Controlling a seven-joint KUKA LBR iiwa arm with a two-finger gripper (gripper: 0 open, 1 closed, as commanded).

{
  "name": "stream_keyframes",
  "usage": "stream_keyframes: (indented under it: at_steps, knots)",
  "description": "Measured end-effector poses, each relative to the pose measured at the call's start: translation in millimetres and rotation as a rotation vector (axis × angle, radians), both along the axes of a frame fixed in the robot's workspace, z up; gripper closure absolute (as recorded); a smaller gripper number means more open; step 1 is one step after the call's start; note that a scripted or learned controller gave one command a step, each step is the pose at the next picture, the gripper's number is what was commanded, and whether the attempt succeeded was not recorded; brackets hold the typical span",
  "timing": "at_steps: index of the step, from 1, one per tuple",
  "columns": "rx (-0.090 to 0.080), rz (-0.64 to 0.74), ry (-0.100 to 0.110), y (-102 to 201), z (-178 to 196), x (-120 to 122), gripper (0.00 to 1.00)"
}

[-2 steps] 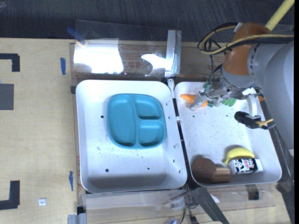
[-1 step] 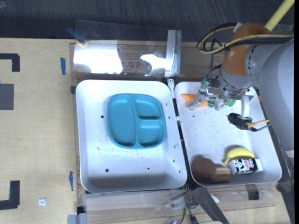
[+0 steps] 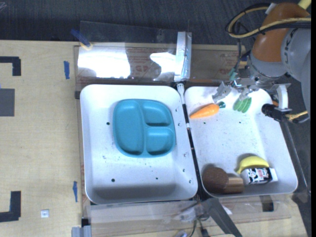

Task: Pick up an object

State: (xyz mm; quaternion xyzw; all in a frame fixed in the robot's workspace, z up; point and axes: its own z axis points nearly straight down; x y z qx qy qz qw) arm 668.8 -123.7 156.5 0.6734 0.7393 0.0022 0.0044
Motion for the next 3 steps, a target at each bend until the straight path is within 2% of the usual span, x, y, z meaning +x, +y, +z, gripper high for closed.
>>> stream_keyframes:
  at_steps: [1,2,3]
  knots:
    - [0.001,0.161,-0.005,24.6,-58.4,0.0,0.0]
    - [-0.004,0.16,-0.023,23.3,-37.5,5.4,1.0]
    - [0.003,0.053,0.0,93.5,32.5,0.1,1.0]
